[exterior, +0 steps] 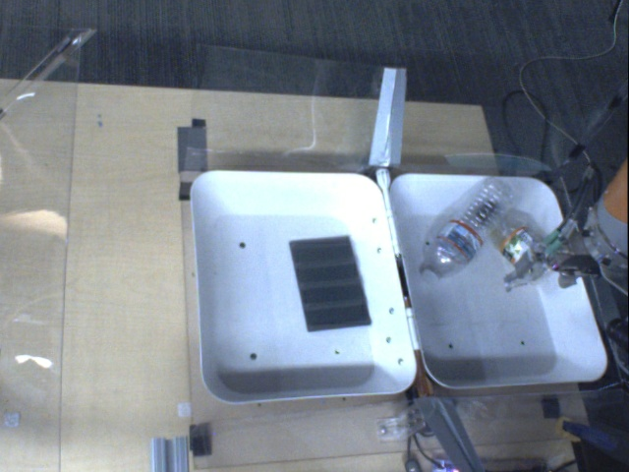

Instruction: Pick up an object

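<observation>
- The bench (108, 264) is pale wood, and both white bins sit side by side on it.
- The left bin (226, 352) holds a dark ribbed rectangular pad (330, 283) near its middle, lying flat and slightly turned.
- The right bin (550, 357) holds a clear plastic bottle (462, 234) lying on its side, at about 10 o'clock from the bin's middle.
- The arm (614, 205) enters from 3 o'clock, low over the right bin's far right part; its orange band sits at the view's edge.
- The gripper (526, 264) points toward 9 o'clock, just beside the bottle's right; whether it is spread or closed I cannot tell.
- A small yellowish item (513, 245) sits at the gripper's tip; too blurred to identify.
- No label can be read on the bottle.
- A grey upright post (389, 116) stands at 12 o'clock, behind where the bins meet.
</observation>
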Robot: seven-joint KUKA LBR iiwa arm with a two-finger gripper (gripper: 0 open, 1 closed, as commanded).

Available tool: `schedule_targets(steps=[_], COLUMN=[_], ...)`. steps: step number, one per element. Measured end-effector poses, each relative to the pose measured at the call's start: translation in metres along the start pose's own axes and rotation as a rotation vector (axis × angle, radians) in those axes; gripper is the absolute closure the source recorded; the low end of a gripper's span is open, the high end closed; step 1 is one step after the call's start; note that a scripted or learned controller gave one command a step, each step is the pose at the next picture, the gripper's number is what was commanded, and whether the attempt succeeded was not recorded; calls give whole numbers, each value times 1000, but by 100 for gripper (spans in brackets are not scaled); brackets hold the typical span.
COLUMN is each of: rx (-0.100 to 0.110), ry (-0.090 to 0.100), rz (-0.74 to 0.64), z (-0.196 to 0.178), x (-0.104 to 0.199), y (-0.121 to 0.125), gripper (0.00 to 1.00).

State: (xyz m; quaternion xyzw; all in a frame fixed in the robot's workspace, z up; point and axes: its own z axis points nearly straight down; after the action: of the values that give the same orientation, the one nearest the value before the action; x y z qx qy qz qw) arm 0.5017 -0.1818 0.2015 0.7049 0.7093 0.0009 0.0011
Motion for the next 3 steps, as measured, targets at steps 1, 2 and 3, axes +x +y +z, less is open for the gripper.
schedule_targets(steps=[1, 2, 3], rx=[-5, 13, -11], ry=[-1, 0, -7], rz=[83, 197, 21], z=[98, 90, 108], x=[10, 16, 36], y=[102, 124, 116], gripper=[0, 0, 0])
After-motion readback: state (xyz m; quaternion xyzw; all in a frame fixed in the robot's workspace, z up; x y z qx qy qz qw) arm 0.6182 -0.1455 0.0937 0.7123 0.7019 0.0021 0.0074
